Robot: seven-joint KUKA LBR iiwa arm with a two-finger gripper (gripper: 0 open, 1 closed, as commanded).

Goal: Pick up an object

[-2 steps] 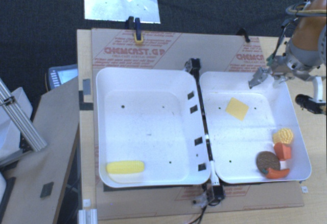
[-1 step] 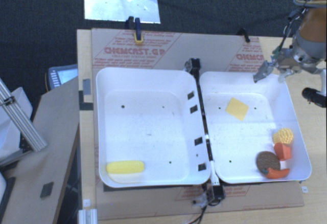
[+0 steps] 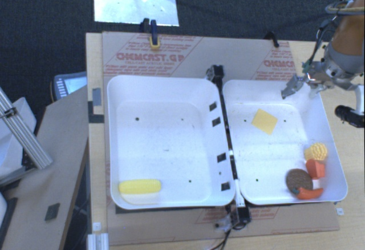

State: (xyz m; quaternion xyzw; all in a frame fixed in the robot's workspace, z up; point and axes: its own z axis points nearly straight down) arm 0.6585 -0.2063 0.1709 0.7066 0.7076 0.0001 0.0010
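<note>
In the right bin [image 3: 328, 123] a flat yellow square slice [image 3: 264, 121] lies near the middle. Its front right corner holds a yellow corn piece [image 3: 316, 152], a red-orange block [image 3: 316, 168], a brown round disc [image 3: 296, 180] and an orange carrot-like piece [image 3: 311, 192]. A yellow oblong piece [image 3: 140, 186] lies at the front left of the left bin [image 3: 165, 86]. My gripper [image 3: 303, 89] hangs over the right bin's back right corner, above and right of the yellow slice. It is open, with nothing between its fingers.
A black divider with clips [image 3: 222, 129] runs between the two bins. A yellow-and-black clamp [image 3: 153, 35] sits at the board's back edge, and a small tablet [image 3: 68, 84] lies left of the bench. A metal rail [image 3: 23, 134] slants at the far left.
</note>
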